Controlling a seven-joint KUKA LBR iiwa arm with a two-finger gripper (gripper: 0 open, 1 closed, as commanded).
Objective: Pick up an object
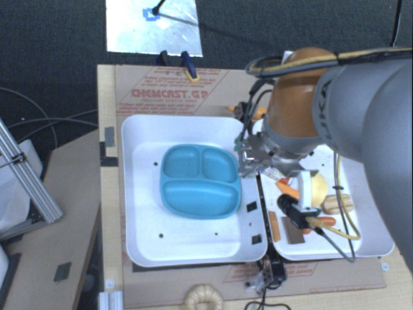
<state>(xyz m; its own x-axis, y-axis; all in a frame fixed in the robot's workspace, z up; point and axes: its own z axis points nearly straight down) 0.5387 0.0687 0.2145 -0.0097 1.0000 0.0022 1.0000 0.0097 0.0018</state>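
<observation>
Camera view: the gripper [253, 162] is seen low at the bins' divide, its state untellable. The blue plate [199, 181] is judged light, stiff, slippery; its rim is advised.

Grey arm [374, 102] sweeping in from the right, orange band [300, 99] bent steeply downward, wrist pointing down-left, tool [248, 160] low beneath it, fingers hidden

blue 3-compartment plate [199, 181], flat in left bin [139, 141]
</observation>
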